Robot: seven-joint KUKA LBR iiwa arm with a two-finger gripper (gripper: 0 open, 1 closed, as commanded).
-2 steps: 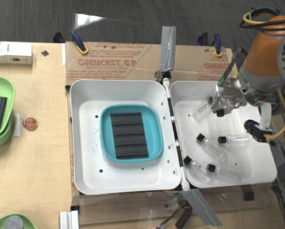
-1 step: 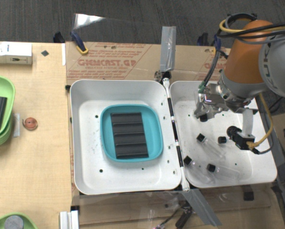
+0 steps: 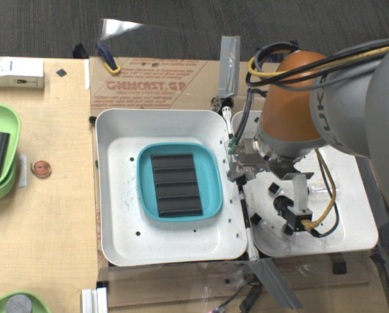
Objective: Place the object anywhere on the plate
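The block (image 3: 176,184) lay on the plate (image 3: 144,175) in the left bin (image 3: 116,230). The arm (image 3: 298,103) hung over the right bin (image 3: 357,223); I could not tell how the jaws stood. A low sweep left could have knocked the block off.

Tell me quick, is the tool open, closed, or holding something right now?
Tool: cannot be told from this camera angle.
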